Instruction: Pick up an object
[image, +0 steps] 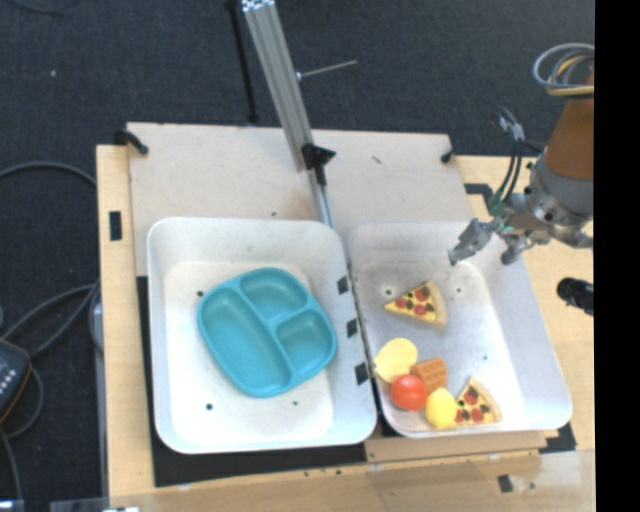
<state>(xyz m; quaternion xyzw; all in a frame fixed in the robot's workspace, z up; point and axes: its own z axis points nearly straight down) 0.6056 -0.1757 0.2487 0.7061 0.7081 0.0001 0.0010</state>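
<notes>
Nothing has been picked up yet. The hand (487, 243) is seen with its fingers spread wide and nothing between them, above the far right corner of the right bin (520, 300). A pizza slice (417, 302) lies nearest, with bare floor around it. Other toy foods (430, 390) are crowded against the near rim, leaving little room.

The grey arm (566, 150) enters from the right edge, its orange band above the wrist, and its end effector (490, 246) hangs low with two fingers (466, 245) spread apart and pointing down-left, nothing between them.
</notes>
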